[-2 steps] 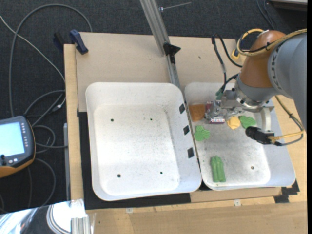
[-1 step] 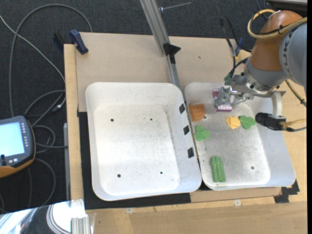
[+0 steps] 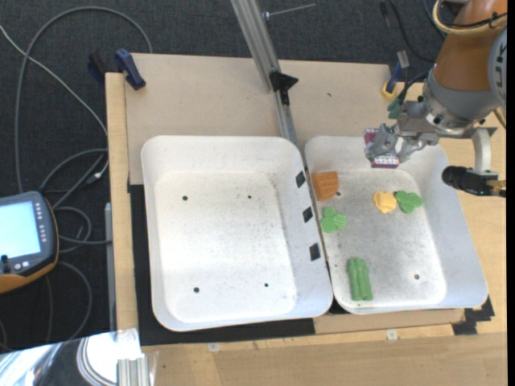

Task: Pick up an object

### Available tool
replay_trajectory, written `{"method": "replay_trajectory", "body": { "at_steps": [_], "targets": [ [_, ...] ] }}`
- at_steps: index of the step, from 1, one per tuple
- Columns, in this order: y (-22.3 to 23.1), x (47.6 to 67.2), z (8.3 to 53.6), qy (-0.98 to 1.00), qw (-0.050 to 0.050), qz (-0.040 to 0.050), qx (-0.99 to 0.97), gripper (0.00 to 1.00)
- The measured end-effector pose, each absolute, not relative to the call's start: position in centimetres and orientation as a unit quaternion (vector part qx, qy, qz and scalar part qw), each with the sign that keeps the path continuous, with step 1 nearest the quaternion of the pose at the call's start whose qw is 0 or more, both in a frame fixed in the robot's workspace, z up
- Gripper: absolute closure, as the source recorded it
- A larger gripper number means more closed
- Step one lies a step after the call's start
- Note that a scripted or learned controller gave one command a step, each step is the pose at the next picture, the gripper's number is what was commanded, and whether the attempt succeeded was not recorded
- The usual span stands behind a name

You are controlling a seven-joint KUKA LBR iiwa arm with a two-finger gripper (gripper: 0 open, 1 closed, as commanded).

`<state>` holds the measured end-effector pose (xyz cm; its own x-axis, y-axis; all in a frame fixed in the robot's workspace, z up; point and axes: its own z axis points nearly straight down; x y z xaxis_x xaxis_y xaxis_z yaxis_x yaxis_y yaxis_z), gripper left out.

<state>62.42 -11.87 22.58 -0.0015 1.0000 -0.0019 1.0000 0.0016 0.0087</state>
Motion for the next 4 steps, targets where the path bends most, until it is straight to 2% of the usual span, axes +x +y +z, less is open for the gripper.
{"method": "replay_trajectory", "body": {
  "at_steps": [1, 2, 3, 4],
  "targets": [
    [-11.8, 62.5, 25.5, 0.708, 0.002, 0.0015, 0.707, 1.00],
    [-6.1, 63.0, 24.2, 0.709, -0.002, 0.0000, 0.705, 1.00],
    [-1.0, 62.4, 23.4, 0.709, -0.003, -0.0004, 0.705, 1.00],
    [3.5, 62.9, 23.2, 0.709, -0.001, 0.0008, 0.705, 1.00]
  ]
}}
